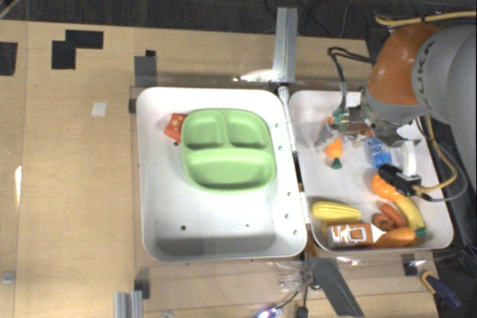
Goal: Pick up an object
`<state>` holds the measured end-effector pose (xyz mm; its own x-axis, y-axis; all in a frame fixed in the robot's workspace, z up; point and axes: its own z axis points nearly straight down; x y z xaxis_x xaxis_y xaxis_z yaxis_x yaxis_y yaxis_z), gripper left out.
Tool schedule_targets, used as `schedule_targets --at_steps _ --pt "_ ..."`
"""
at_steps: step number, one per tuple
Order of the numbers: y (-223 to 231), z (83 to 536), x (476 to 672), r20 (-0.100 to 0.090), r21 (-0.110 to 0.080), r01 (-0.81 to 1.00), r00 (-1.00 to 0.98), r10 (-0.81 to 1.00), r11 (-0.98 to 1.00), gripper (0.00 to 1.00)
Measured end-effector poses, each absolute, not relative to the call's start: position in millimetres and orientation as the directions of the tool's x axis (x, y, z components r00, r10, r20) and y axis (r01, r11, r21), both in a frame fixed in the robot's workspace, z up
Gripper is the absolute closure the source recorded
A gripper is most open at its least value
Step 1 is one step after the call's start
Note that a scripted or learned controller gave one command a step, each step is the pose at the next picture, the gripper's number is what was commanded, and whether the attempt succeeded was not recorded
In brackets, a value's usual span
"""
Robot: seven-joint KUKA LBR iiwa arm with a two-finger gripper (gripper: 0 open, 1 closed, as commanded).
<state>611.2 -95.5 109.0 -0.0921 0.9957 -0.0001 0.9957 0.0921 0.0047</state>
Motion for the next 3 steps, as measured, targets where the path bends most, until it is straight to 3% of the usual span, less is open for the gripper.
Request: schedule_targets --at_steps 1,2,3 --pt "-94.6 120.6 613.0 0.0 0.01 0.996 -0.092 0.996 0.092 1.0" --pt "-53.4 203.5 670.3 -0.001 0.007 0.998 -0.062 0.998 0.062 1.0" --pt "-86.8 216.3 620.2 -0.002 0.005 0.964 -0.265 0.964 0.265 1.0"
